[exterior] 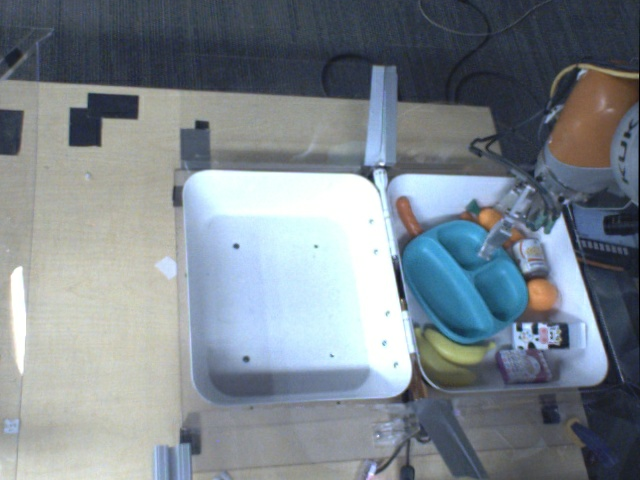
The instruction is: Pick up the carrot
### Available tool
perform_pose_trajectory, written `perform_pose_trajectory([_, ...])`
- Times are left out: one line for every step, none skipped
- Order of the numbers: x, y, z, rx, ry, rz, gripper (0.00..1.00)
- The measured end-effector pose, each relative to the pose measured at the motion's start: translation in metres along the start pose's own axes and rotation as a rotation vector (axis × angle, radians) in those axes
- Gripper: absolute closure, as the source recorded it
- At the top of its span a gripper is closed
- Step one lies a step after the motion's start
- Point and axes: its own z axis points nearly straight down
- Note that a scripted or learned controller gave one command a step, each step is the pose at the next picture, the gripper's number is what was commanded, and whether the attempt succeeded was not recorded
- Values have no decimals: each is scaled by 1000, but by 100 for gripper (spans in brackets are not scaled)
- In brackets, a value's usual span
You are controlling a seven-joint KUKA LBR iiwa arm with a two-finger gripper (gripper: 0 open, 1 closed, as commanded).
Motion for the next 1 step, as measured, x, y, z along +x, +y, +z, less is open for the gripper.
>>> perform_pose_trajectory([-6,9,-21,-16,-28,-4,100])
